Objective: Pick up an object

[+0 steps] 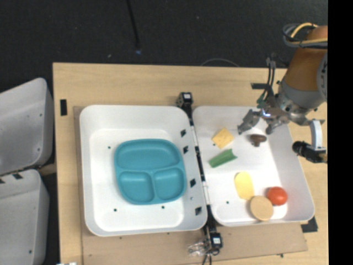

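My gripper (259, 127) hangs over the back of the right bin (292, 170), its two fingers spread apart with nothing between them. Just below its right finger lies a small brown object (257, 139). A yellow wedge (223, 138) lies to the left of the gripper, with a green strip (222, 159) in front of it. Nearer the front lie a yellow oblong piece (244, 185), a tan round disc (261, 208) and a red tomato-like ball (277, 196).
The left bin (94, 203) holds a blue sectioned tray (149, 170). Small black clips (187, 99) sit along the seam between the bins. A black cable part (309, 150) juts in at the right bin's right rim. Grey panels (22, 126) stand left of the bench.
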### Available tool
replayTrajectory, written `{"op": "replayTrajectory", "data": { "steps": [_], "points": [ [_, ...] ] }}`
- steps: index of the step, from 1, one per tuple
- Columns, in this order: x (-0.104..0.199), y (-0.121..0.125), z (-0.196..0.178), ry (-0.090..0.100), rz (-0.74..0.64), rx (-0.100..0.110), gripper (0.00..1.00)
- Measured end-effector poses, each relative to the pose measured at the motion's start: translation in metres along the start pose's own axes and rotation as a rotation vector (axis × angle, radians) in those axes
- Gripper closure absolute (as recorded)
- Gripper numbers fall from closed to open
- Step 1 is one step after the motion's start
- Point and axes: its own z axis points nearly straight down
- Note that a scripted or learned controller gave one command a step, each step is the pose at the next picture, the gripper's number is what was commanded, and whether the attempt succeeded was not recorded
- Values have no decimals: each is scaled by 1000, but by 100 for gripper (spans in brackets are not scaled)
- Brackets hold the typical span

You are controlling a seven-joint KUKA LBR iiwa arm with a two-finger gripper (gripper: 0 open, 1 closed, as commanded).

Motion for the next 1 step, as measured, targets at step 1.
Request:
{"op": "replayTrajectory", "data": {
  "steps": [1],
  "points": [
    [-4, -9, 60, 0, 1, 1, 0]
  ]
}}
